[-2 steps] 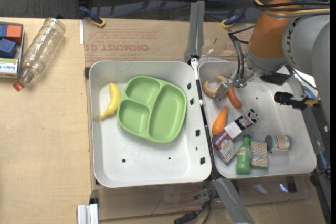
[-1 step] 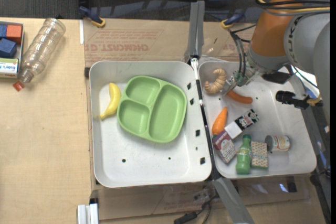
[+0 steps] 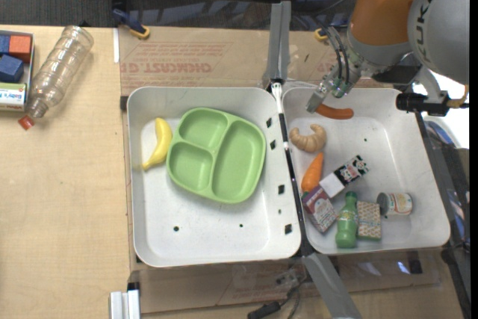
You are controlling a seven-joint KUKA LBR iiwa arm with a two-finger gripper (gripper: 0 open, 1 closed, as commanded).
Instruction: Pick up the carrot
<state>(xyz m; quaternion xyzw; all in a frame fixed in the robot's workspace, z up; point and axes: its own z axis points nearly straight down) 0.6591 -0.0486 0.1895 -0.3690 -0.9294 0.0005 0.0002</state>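
Note:
The orange carrot (image 3: 313, 172) lies in the right bin (image 3: 418, 160), near its left wall, pointing toward the front. My gripper (image 3: 327, 95) hangs over the bin's back left corner, well behind the carrot and just above a reddish sausage (image 3: 334, 113). Its fingers stand open with nothing between them. A tan croissant (image 3: 309, 137) lies between the gripper and the carrot.
Around the carrot in the right bin are a black-and-white carton (image 3: 349, 172), a red box (image 3: 321, 210), a green bottle (image 3: 347, 220), a cracker pack (image 3: 369, 220) and a small can (image 3: 396, 204). The left bin (image 3: 149, 228) holds a green divided plate (image 3: 218, 155) and a banana (image 3: 157, 143).

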